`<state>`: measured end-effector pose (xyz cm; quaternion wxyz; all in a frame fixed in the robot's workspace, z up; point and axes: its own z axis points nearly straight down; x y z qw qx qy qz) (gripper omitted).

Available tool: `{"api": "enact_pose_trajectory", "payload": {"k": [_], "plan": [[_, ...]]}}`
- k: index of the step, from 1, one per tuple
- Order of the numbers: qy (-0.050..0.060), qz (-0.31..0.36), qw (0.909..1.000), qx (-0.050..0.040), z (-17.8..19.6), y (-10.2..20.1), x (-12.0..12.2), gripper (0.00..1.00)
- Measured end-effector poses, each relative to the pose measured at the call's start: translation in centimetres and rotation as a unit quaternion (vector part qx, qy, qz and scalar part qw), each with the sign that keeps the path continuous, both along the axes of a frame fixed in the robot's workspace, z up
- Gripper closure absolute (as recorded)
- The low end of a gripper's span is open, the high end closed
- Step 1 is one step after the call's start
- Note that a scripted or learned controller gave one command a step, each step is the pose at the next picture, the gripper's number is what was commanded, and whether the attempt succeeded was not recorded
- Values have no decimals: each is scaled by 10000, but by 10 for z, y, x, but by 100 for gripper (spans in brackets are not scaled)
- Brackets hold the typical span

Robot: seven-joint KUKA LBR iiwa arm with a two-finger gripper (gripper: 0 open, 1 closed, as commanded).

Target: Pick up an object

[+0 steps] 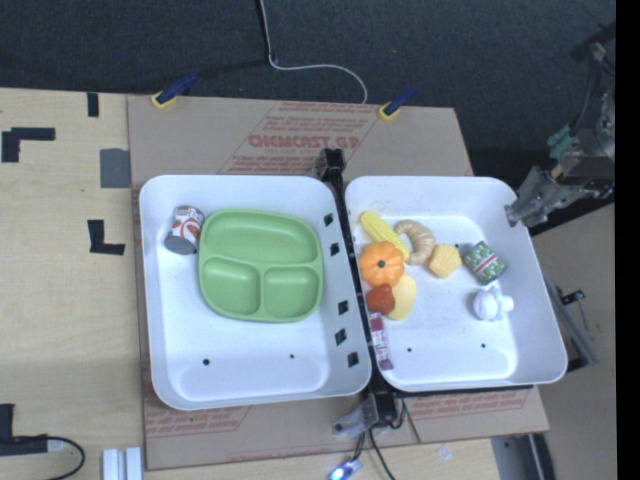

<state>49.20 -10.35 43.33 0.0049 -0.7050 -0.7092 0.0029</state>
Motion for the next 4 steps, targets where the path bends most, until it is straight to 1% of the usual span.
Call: {"api": "enact_pose_trajectory", "payload": {"k": [1, 2, 3, 4], "plan": [[-111, 9, 9999, -14, 108, 54, -8, 100], [-48, 13, 10000, -9, 100, 119, -8, 100], [-50, 20, 10000, -9, 101, 194, -9, 100], [25, -8, 10000, -33, -22, 225, -10, 100]]}}
